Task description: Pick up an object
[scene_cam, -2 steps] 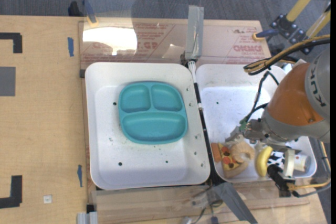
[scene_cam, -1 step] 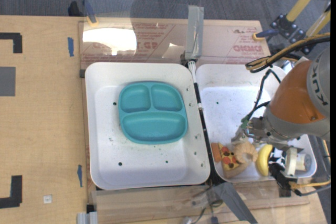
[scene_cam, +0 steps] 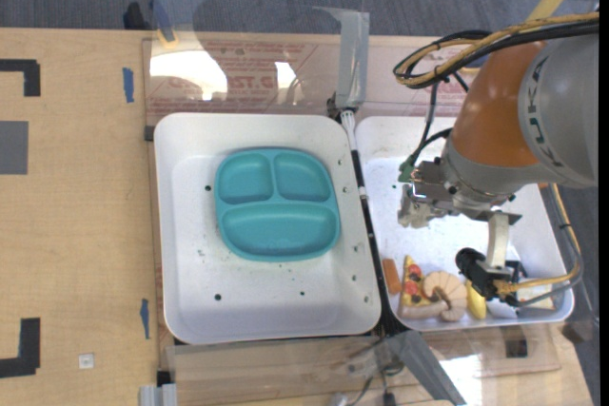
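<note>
Toys lie bunched in the near corner of the right bin (scene_cam: 561, 242): a pizza slice (scene_cam: 412, 285) with red and yellow toppings, a tan lumpy piece (scene_cam: 444, 288) touching its right side, a small yellow piece (scene_cam: 476, 302) beside that, and a thin orange stick (scene_cam: 391, 276) lying just left of the slice. The slice's narrow tip points away toward the far side of the bin, so its long axis runs near to far; the stick lies roughly parallel to it.

The arm (scene_cam: 519, 109) reaches in from the right and hangs over the middle of the right bin. The tool (scene_cam: 417, 207) sits below the orange band, above bare bin floor, apart from the toys; its opening cannot be told from this angle, and nothing is visibly held.

The left bin (scene_cam: 181, 157) carries 1 teal divided plate (scene_cam: 277, 203) with 3 compartments, lying flat near its middle. Both bins rest on the worktop (scene_cam: 67, 204).
</note>
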Robot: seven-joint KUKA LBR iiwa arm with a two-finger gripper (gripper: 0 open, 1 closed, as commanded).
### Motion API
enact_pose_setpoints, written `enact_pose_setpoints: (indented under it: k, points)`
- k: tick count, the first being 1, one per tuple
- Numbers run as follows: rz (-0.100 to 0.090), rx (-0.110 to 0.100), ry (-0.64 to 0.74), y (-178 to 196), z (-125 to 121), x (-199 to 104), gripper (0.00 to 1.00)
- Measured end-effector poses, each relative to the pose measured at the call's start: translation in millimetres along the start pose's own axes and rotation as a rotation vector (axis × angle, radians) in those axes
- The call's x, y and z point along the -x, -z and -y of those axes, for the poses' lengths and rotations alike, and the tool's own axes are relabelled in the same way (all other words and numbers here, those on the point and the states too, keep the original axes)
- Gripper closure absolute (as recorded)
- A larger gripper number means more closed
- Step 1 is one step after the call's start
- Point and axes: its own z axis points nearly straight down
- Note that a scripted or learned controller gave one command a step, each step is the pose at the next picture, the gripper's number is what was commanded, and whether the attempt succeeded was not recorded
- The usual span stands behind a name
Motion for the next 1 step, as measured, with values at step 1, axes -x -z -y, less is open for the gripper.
enact_pose_setpoints:
  k: [1]
  points:
    - [0.002,-0.006,-0.007,7.7,-11.0,-95.5,1.00]
